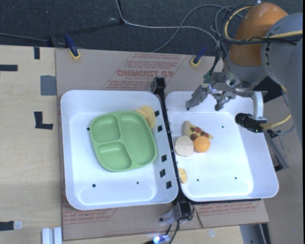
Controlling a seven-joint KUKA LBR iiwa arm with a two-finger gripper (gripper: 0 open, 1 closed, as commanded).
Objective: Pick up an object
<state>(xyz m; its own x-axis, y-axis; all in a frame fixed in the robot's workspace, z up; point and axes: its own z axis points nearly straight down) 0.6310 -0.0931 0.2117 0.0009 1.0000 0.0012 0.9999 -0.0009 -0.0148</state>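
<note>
My gripper hangs over the far edge of the right bin, open, with nothing between its two grey fingers. Below it, in the left part of that bin, lies a small cluster: a pale round disc, an orange ball and a pizza-slice toy touching each other. A small yellow piece rests against the bin's left wall, nearer the front. In the left bin sits a green divided plate with a yellow object half tucked behind its far right corner.
The two bins meet at a black-clipped seam. Cables run across the dark floor behind the bench. A black fitting on the arm hangs over the right bin's right side. Blue and yellow clamps hold the cardboard at the back.
</note>
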